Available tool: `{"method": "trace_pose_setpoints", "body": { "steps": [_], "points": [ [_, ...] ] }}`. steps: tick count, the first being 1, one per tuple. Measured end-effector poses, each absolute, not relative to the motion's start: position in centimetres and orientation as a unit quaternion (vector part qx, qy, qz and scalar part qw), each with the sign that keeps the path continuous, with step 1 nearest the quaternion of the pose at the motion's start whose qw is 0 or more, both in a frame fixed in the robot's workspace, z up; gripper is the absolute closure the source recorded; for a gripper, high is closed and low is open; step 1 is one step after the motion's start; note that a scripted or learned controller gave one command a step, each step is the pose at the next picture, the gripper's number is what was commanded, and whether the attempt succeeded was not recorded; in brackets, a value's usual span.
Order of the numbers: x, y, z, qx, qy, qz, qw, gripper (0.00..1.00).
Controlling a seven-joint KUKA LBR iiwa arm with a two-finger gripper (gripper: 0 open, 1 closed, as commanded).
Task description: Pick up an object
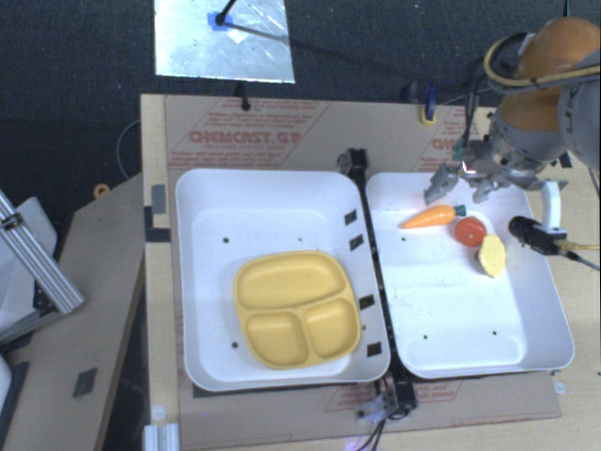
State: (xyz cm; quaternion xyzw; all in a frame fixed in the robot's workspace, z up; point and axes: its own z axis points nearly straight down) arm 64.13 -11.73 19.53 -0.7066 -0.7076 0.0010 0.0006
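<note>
On the worktop (282, 130) the left bin (216, 214) carries a yellow tray (296, 306) with three compartments, lying flat in the bin's near half. The right bin (451, 346) has three small things bunched in its far right part: a carrot (430, 217) lying on its side with its green end toward the tomato (470, 230), which looks to touch it, and a yellow piece (492, 255) just beside the tomato on the near side. The claw (462, 184) hangs above the bin's far edge, just beyond the carrot, with its fingers spread apart and nothing between them. The carrot seems the easiest pick: it is nearest and long. A good try would centre over its thick middle, turn the fingers across its length, keep clear of the tomato, and go low before closing
</note>
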Motion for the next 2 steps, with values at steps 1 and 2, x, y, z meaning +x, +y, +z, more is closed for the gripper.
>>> {"method": "trace_pose_setpoints", "body": {
  "steps": [1,2],
  "points": [
    [63.5,-12.6,14.2,-0.707,-0.707,0.0009,0.001,0.00],
    [63.5,-12.5,9.0,-0.707,-0.708,0.0007,0.001,0.00]
  ]
}}
